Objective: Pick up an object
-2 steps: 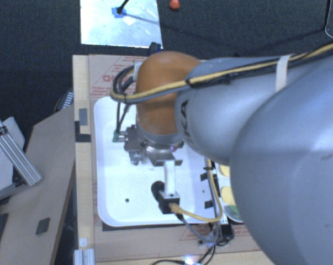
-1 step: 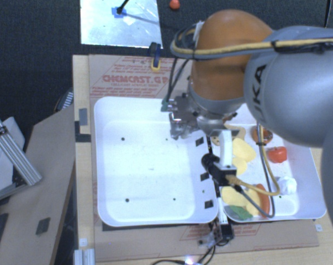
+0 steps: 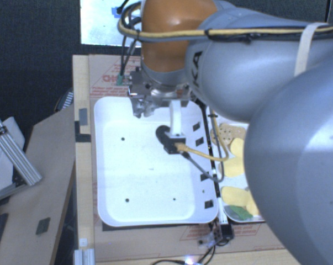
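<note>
Looming closest to the lens, the bulky grey robot arm point(image 3: 287, 148) reaches in across the right shallow white plastic bin point(image 3: 228, 218) and hides most of it. By its front corner lies a small green scrap-like piece point(image 3: 241, 213) touching a soft-looking yellow lump point(image 3: 236, 195). Further back are a second yellow lump point(image 3: 238, 148) and a pale perforated flat piece point(image 3: 228, 131). These loose pieces are presumably the stock to pick from. The left shallow white plastic bin point(image 3: 108, 164) shows bare floor, and the jaws hang over its far right corner, well apart from those pieces; I cannot tell whether they stand apart or together. Beyond, the orange wrist band point(image 3: 174, 26) sits beside grey casing lettered "KA" point(image 3: 193, 65), likely part of the maker's name. Red print on the brown cardboard sheet point(image 3: 105, 81) covering the worktop point(image 3: 80, 120) is unreadable.
</note>
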You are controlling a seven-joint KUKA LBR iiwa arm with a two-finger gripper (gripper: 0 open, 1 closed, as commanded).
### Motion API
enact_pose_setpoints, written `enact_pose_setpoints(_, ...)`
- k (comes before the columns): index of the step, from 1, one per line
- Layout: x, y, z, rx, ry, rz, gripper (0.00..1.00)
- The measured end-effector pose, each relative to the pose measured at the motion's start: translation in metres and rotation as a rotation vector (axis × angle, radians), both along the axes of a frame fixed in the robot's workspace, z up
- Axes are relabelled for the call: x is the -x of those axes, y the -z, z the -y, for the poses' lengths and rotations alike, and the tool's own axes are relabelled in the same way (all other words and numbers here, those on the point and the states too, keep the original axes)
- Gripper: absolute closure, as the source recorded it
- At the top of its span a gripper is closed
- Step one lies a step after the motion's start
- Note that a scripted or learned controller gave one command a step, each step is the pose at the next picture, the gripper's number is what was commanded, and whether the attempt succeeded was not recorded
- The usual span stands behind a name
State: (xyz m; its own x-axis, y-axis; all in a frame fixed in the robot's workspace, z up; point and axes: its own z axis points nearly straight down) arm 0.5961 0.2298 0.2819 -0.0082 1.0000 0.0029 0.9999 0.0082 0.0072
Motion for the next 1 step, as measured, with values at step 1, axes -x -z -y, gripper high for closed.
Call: enact_pose_setpoints(1,0.0392,0.1844,0.0177,0.005,0.007,-0.016,1.00)
